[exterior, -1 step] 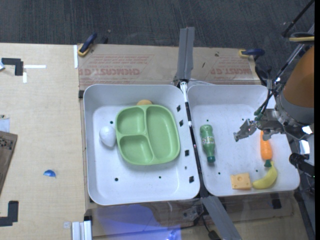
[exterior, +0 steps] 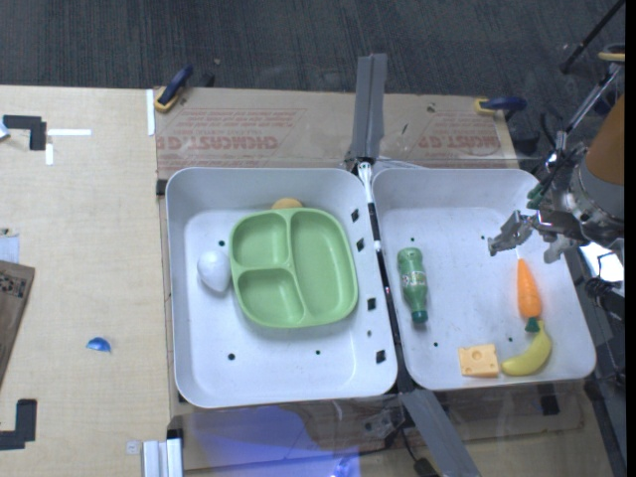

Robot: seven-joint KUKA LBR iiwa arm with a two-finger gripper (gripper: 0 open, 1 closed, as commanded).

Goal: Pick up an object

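Gripper (exterior: 517, 232) just above-left of the carrot (exterior: 528, 288).
Carrot's long axis runs toward the banana (exterior: 529, 355); jaws part open, holding nothing.

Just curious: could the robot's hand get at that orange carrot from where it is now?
Probably yes. The hand hovers just above-left of the carrot in the right bin, with nothing between them; the banana lies beyond it.

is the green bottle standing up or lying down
Lying down. The green bottle rests on its side on the floor of the right bin, its full length showing, cap end toward the near edge.
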